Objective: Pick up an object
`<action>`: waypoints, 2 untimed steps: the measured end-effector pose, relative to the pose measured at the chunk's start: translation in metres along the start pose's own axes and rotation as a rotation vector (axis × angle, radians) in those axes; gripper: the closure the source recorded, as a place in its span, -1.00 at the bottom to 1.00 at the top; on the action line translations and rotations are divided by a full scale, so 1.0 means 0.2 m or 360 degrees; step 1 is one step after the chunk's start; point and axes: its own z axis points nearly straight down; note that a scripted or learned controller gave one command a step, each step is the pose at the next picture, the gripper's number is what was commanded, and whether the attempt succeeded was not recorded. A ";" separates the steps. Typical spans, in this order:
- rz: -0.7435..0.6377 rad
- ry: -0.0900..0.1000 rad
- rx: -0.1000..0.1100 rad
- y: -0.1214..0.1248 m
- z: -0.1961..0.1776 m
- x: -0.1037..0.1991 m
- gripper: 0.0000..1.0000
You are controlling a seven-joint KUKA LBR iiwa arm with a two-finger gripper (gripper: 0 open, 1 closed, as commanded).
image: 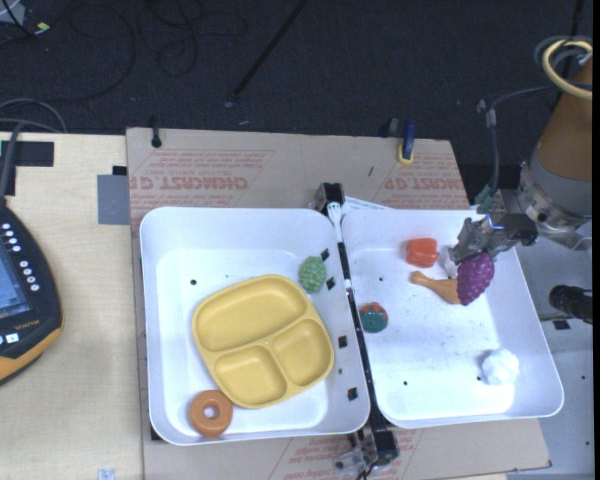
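The tool is closed on the purple grapes, which hang just above the right bin near its far right corner. The pick looks nearly done; lifting clear is left.

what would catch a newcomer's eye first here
The big yellow divided tray in the left bin, with an orange ring at its near corner. Then the gripper over the right bin, right at a purple grape bunch.

purple grape bunch hangs clamped in the fingers over right bin.
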 end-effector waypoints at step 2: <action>-0.0024 0.0005 -0.0002 0.22 0.12 0.56 1.00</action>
